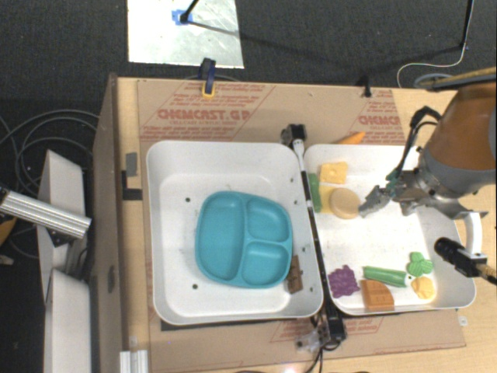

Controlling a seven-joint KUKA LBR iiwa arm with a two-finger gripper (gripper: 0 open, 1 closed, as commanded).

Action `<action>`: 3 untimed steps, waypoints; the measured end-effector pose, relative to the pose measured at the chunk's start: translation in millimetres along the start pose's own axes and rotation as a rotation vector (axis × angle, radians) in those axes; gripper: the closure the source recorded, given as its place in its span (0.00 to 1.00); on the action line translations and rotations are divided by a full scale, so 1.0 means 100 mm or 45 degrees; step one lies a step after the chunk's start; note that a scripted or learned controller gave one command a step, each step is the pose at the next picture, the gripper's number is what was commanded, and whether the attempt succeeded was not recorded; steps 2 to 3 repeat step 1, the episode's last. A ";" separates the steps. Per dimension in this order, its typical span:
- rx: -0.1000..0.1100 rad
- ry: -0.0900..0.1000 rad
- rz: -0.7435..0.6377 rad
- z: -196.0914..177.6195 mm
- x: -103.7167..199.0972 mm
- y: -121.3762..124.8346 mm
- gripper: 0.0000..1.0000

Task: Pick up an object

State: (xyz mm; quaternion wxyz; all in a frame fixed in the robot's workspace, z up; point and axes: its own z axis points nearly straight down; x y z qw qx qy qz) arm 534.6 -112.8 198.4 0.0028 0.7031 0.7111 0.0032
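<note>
Two white bins side by side. Left bin (167,208) holds teal divided plate (243,239). In right bin (388,243) we note round tan piece (344,202), yellow wedge (335,172), purple grapes (342,280), green pod (384,275), orange block (377,294). Gripper (375,200) just right of tan piece; we cannot tell whether it is spread or pinching.

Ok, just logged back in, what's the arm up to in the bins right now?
The gripper sits low over the right bin, right beside the round tan piece near the yellow cheese wedge. Nothing visibly sits between its fingers. The other toys, the purple grapes, green pickle and orange block, lie along the bin's near edge. The left bin holds a blue divided plate.
</note>
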 end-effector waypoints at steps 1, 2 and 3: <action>0.007 0.001 0.003 0.15 0.38 0.27 0.00; 0.007 0.001 0.003 0.15 0.38 0.27 0.00; 0.007 0.001 0.003 0.15 0.38 0.27 0.00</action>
